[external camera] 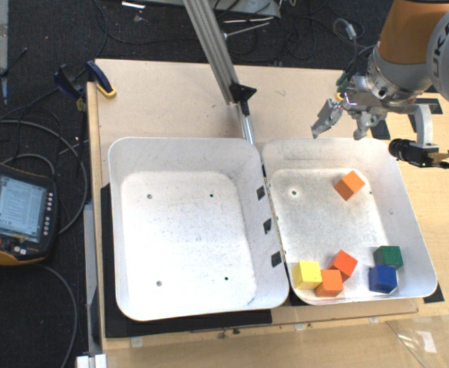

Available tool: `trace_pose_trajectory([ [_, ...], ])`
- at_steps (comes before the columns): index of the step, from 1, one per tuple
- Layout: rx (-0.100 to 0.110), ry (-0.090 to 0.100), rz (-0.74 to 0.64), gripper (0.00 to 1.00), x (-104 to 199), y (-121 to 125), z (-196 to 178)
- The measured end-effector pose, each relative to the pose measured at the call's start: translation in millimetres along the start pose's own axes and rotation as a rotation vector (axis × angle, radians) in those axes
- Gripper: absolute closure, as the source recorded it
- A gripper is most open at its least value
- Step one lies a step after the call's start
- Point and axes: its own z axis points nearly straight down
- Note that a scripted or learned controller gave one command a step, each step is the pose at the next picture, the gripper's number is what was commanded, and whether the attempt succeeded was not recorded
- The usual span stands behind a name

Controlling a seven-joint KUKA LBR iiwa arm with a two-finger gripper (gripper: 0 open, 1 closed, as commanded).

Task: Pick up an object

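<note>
My gripper (pixel 344 126) hangs above the far rim of the right bin (pixel 316 153), fingers spread open with nothing between them. Just below and right of it, an orange cube (pixel 351 184) lies alone in the bin's far half. Along the near edge sit a yellow cube (pixel 309 273), an orange cube (pixel 331 282) touching it, a red-orange cube (pixel 345 263), a blue cube (pixel 382 278) and a green cube (pixel 389 256).
The left bin (pixel 124 205) lies beside the right one, with black clips at the shared rim. A metal pole (pixel 212 41) slants down to the bins' far junction. A teach pendant (pixel 17 213) and cables lie left of the bench.
</note>
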Motion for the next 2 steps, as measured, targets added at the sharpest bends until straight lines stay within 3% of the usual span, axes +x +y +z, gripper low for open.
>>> trace_pose_trajectory([
  [1, -0.009, -0.003, 0.005, 0.0, -47.0, -39.7, 137.4],
  [2, 0.0, 0.002, -0.001, 0.0, -75.9, -16.5, 152.6],
])
